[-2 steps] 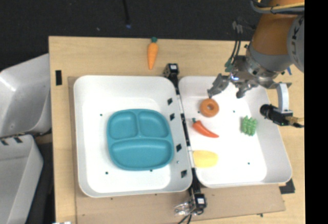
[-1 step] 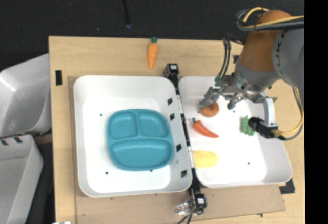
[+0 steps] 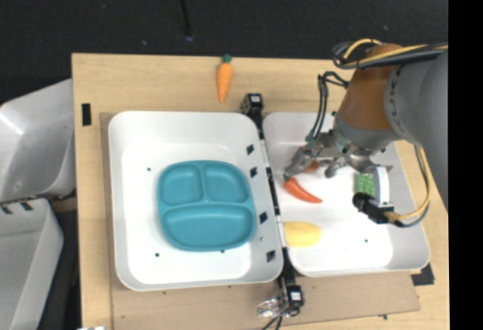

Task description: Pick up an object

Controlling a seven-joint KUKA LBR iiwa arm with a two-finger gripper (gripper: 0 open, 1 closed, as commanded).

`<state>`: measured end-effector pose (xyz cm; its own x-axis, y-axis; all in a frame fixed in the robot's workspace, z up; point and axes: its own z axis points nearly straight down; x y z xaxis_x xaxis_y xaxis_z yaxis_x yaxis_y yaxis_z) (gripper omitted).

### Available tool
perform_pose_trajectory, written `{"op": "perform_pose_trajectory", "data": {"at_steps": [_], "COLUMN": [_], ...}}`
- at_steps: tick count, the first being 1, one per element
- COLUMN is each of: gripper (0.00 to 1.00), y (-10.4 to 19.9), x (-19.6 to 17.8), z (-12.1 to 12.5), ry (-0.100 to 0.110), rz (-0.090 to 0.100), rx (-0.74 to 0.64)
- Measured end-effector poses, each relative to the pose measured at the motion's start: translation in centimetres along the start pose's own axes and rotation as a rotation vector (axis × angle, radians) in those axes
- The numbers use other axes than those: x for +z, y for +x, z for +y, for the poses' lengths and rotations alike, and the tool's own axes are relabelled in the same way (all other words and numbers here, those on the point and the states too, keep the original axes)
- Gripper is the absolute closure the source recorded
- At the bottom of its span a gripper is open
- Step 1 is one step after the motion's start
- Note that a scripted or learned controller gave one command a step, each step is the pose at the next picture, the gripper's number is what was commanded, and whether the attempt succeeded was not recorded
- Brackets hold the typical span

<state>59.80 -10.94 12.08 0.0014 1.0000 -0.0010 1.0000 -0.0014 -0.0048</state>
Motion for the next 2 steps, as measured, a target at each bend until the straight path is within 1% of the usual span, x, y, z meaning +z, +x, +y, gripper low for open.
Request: {"op": "perform_pose_trajectory", "data": {"at_steps": [1,2], "gripper": [1.00,1.00], "y": [-0.1,-0.5], "x": [-1.5,-5.8], "z": [0.2,0.3], "ry": [-0.008,-0.010], "rz": [0.000,0.000], "rx": [0.005,0.005]}}
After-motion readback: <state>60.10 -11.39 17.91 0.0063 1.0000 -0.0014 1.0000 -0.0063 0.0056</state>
